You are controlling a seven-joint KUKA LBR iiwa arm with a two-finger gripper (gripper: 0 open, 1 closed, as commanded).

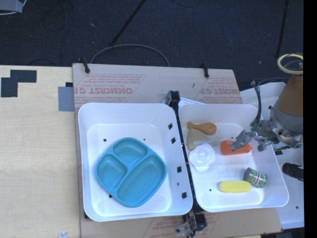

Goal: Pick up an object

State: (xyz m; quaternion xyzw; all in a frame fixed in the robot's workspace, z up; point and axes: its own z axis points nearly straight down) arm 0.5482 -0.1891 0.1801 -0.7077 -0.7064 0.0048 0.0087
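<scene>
Presently the gripper [241, 143] sits low in the right bin [277, 195], directly over the orange object [233, 148] and touching it; whether its jaws are parted or closed cannot be told. A clear plastic item [202, 157] lies just left. A tan drumstick toy [202, 128], yellow corn [235, 186] and green can [255, 177] share that bin. The left bin [89, 128] bears a blue divided plate [131, 171].

the left bin [89, 128] is mostly taken by a blue divided plate [131, 171], with bare floor along its top and left. in the right bin [277, 192], the gripper [242, 141] sits over an orange object [235, 148]; a drumstick [202, 128], a white cup [201, 157], yellow corn [235, 186] and a green can [255, 177] crowd around, leaving open floor in the middle between them.
</scene>
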